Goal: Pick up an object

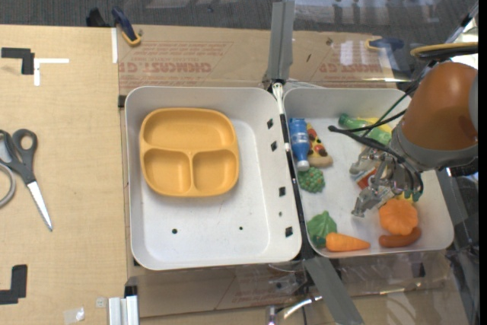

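Two white bins are sitting on the cardboard-lined bench. My gripper (370,203) is hanging spread and empty in the right bin (346,99), the orange fruit (399,217) lying just right of my fingertips, the carrot (347,243) below.

A yellow-orange divided plate (189,151) lies in the white left bin (148,236). The white right bin (437,237) holds a blue bottle (300,141), green broccoli (311,180), an orange carrot (347,243) and an orange pumpkin (399,216). Grey-handled scissors (27,171) rest on the tan desk (61,240).
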Controlling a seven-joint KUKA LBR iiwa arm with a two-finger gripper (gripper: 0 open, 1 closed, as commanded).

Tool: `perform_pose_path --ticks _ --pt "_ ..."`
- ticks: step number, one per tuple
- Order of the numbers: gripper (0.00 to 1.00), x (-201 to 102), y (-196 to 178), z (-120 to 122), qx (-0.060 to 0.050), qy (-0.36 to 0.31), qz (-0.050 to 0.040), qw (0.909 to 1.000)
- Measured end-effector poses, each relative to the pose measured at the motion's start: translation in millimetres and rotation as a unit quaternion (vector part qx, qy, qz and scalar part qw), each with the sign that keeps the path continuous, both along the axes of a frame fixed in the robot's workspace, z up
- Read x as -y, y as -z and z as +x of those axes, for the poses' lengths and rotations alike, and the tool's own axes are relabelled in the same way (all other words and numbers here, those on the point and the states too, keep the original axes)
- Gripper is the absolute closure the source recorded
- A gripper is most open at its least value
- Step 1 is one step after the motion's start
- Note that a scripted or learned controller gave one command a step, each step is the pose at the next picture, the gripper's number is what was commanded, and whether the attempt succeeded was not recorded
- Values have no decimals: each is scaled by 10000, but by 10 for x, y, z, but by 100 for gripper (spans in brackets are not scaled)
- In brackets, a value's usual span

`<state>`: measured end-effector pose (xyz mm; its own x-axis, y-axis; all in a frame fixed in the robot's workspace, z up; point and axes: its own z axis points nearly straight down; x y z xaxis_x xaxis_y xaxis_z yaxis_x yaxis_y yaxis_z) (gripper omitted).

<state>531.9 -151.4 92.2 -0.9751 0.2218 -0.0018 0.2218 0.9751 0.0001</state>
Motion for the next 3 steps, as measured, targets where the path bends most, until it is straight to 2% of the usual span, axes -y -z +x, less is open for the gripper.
perform_pose_path --ticks 1,2,3 --pt "0 709 -537 240 15 543 -4 9985" --pt "0 402 -77 -169 86 875 -24 9961" --pt "0 349 -81 -464 123 1080 -26 9941"
